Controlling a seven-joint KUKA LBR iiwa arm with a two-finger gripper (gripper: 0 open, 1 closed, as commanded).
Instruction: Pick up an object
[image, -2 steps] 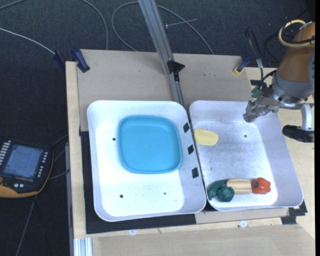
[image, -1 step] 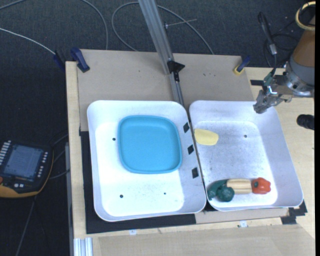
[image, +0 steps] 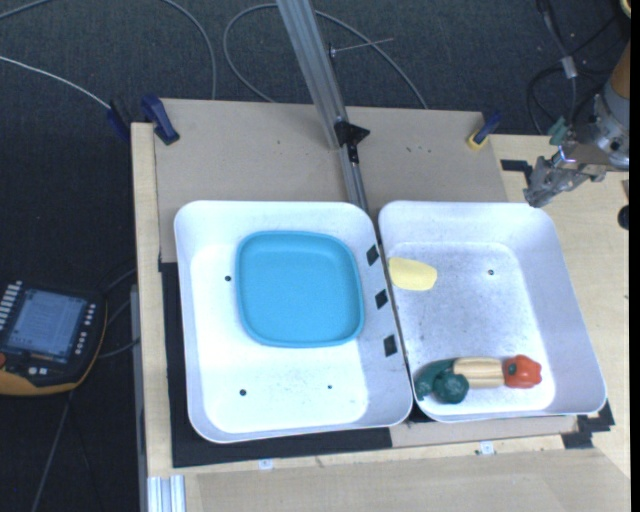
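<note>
The gripper (image: 543, 185) hovers at the upper right, beyond the right bin's (image: 570, 300) far corner; whether it is open I cannot tell. The yellow piece (image: 412, 274) lies well to its lower left, the toy food (image: 478, 375) far below.

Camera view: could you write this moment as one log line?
gripper: above right bin's far corner | blue plate: left bin | yellow piece: untouched

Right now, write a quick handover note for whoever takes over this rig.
Gripper: off the right bin's far right corner, above the bench, holding nothing visible.
Right bin: yellow piece by its left wall; green item, tan stick and red item in a row along the near edge.
Left bin: blue plate.
Done: nothing picked.
Left: choose an object, descend, grasp, lift.
</note>
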